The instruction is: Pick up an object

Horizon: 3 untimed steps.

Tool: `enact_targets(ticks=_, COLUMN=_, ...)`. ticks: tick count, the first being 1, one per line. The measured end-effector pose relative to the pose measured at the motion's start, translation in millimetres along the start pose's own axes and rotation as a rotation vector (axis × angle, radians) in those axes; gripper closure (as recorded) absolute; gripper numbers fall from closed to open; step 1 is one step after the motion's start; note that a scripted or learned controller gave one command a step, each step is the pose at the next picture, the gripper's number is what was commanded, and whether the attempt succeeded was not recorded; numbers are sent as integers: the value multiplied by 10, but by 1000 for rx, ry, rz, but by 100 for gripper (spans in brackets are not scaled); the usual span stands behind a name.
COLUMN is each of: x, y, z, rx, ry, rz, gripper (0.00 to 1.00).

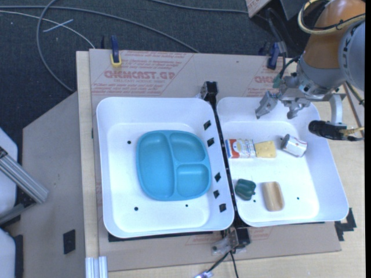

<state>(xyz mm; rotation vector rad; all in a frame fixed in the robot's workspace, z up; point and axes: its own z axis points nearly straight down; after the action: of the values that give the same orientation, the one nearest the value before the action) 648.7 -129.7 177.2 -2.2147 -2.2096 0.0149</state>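
Two white bins sit side by side on the bench. The left bin (110,155) holds one thing — a blue divided plate (173,164) with three compartments, lying flat near its middle.

The right bin (324,178) holds five small things. Along its middle run three: a red-and-white packet (240,149) at the left, close to the divider; a yellow block (266,149) touching the packet's right end; and a small silver-and-white cylinder (293,146) a little further right, lying tilted. Nearer the front edge lie two more: a dark green piece (245,188) close to the divider, and just to its right a tan, bread-like piece (272,195), lengthwise from far to near.

One arm (333,36) comes in from the right. Its gripper (278,107) is over the far edge of the right bin, fingers spread apart with bare white bin showing between them — it grips nothing and touches none of the five things. The cylinder is the nearest thing to it, on the near side and apart from the fingertips.

One blue clamp (115,51) is on the board's far left edge and another (273,54) on the far right.
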Motion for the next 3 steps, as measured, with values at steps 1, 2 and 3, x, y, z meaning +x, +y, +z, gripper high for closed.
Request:
enact_targets(ticks=1, x=2, y=33, z=-90, rx=-15, ry=-2, rz=-3, gripper=0)
enact_targets(ticks=2, x=-50, y=65, z=517, rx=-10, ry=-1, rz=-2, gripper=0)
enact_targets(ticks=3, x=-44, y=66, z=947, rx=-10, ry=-1, rz=-3, gripper=0)
